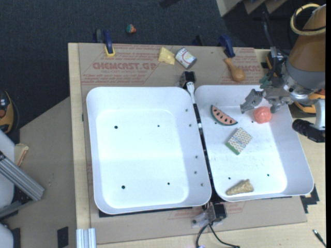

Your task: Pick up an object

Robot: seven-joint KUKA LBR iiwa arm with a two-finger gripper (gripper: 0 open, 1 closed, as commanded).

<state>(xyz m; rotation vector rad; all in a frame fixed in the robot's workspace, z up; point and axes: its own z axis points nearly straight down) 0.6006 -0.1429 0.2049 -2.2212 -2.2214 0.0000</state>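
I have the pincer (262, 103) low over the far end of the right bin (289, 169), its two grey fingers splayed wide apart, one toward the watermelon slice (223, 115), the other on the arm's side. Nothing sits between them. The small pink-red ball (262, 115) lies on the bin floor just beside and under the fingertips, and I judge it the likeliest target.

My worry is the ball itself: it is round and smooth, so if I close slightly off centre it will probably squirt out and roll across the slick white floor. The near fingertip also looks close enough to nudge it on the way down.

Other things in this bin lie apart from it: the slice to one side, a green-edged sponge block (239, 139) nearer the middle, a tan cone-shaped piece (240, 187) at the near rim. The left bin (93, 138) sits alongside.

Both bins rest on a table (134, 65) topped with printed cardboard, over dark carpet (51, 14). A yellow wedge (166, 56), a small carton (185, 58) and a tan pear-shaped toy (235, 71) lie behind the bins.
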